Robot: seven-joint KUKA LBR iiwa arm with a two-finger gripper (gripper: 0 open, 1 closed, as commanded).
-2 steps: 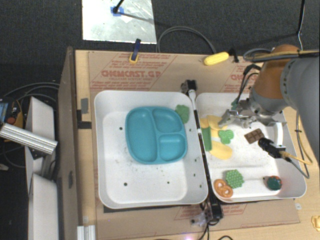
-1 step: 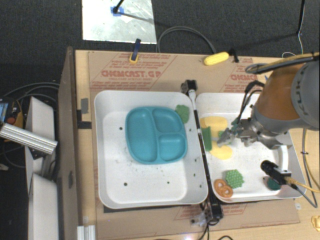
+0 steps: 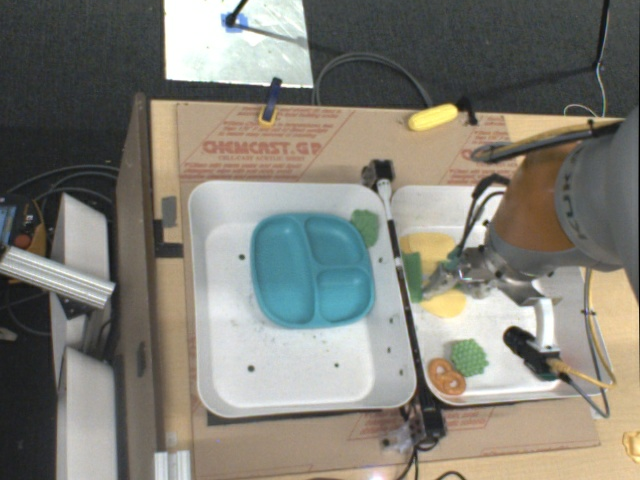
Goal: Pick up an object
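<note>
The claw [image 3: 443, 276] hangs low, right of the blue plate [image 3: 310, 268], just over a yellow piece [image 3: 447, 305] in the right bin [image 3: 500, 323] — probably its target; open or closed cannot be told; a green block [image 3: 411, 268] crowds the plate side.

Left bin [image 3: 225, 368] and right bin [image 3: 495, 323] rest on printed cardboard [image 3: 300, 148] — silvery sheet [image 3: 235, 28] beyond.

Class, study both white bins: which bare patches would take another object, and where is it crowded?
Free: the left bin floor between the blue plate and its near wall, and along its left wall. Crowded: the right bin, where yellow pieces, a green block and the pincer cluster.
</note>
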